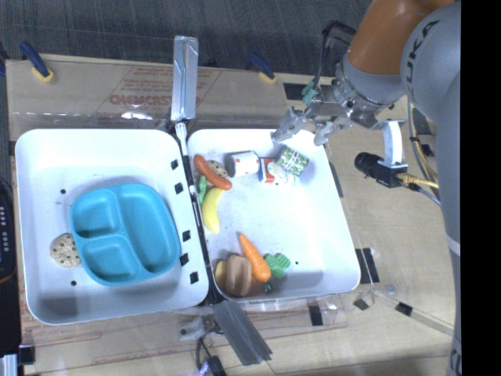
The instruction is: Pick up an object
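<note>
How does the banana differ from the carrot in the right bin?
The banana is yellow; the carrot is orange with a green top. The banana lies against the bin's left wall, beside the hot dog; the carrot lies nearer the front, resting against a brown bread roll. Both are elongated toy foods in the right bin.

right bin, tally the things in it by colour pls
orange: 2, the carrot and the sausage
yellow: 1, the banana
brown: 1, the bread roll
white: 2, the can and the small carton
green patterned: 1, the pouch
total: 7
</note>
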Controlling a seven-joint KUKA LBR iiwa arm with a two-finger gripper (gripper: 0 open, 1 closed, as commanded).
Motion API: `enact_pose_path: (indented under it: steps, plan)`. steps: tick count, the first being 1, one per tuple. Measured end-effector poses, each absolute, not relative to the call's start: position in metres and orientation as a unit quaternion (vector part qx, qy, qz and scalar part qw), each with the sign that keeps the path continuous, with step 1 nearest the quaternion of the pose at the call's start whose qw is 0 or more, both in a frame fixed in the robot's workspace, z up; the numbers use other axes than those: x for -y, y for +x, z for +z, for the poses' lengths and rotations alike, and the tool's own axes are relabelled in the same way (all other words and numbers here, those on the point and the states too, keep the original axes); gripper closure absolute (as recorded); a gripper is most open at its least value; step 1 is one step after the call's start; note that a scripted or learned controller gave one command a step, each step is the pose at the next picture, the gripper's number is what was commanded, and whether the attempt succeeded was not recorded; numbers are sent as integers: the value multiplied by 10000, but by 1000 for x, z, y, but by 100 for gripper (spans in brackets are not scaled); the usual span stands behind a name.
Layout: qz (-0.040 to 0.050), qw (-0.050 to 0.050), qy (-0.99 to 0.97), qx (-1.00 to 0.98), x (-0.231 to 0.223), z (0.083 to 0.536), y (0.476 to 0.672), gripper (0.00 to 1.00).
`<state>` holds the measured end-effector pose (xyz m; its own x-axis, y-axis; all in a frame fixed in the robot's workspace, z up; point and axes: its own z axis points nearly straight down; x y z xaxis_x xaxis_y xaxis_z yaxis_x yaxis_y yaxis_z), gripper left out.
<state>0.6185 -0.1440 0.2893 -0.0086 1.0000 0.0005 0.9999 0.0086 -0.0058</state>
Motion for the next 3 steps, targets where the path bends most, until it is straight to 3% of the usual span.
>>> enact_pose_path:
  steps: [1,2,3]
  plan:
    - [40,48,-7366,6763,122,198,588,0]
    - [48,60,-7643,6448,143,113,515,0]
    - [3,18,-7420,6704,119,91,487,0]
